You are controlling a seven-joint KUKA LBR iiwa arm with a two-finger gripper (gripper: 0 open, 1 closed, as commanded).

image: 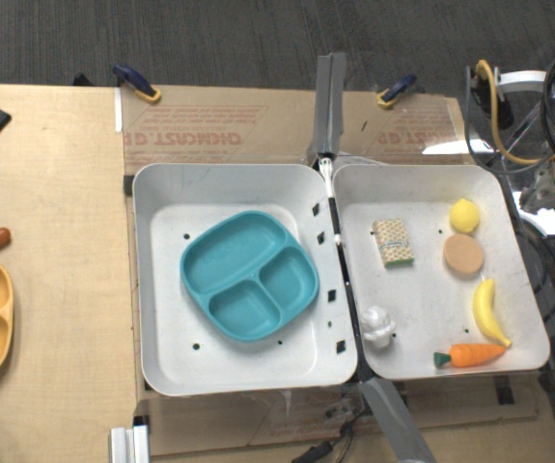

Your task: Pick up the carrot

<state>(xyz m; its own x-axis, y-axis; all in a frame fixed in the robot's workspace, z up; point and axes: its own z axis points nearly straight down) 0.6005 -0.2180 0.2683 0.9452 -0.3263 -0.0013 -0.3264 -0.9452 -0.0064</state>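
The carrot [471,355], orange with a green top, lies near the front edge of the right bin [422,287], its green end pointing left. A banana [489,312] lies just above and to the right of it.
The right bin also holds a lemon [464,216], a tan round disc [463,255], a small patterned block [393,242] and a white crumpled object [376,327]. A teal divided plate [248,275] lies in the left bin [161,287]. Cables [547,114] hang at the right.
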